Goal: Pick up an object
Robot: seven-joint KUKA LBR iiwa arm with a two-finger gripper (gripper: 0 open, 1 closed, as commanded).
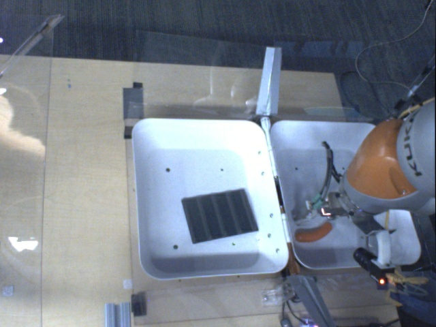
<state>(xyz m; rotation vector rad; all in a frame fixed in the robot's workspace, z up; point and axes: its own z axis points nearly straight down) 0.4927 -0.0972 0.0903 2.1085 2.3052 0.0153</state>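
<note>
Smooth white plastic bins (204,142); dark ribbed mat (219,215); pale wooden bench (75,182)

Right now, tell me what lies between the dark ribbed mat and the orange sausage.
The bins' shared rim. Ribbed mat left, sausage right, in the camera view.

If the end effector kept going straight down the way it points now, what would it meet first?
Probably the orange sausage-shaped object on the right bin floor, just below the end effector. Depth is hard to judge from this slant, so it might miss it and touch bare floor beside it.
</note>
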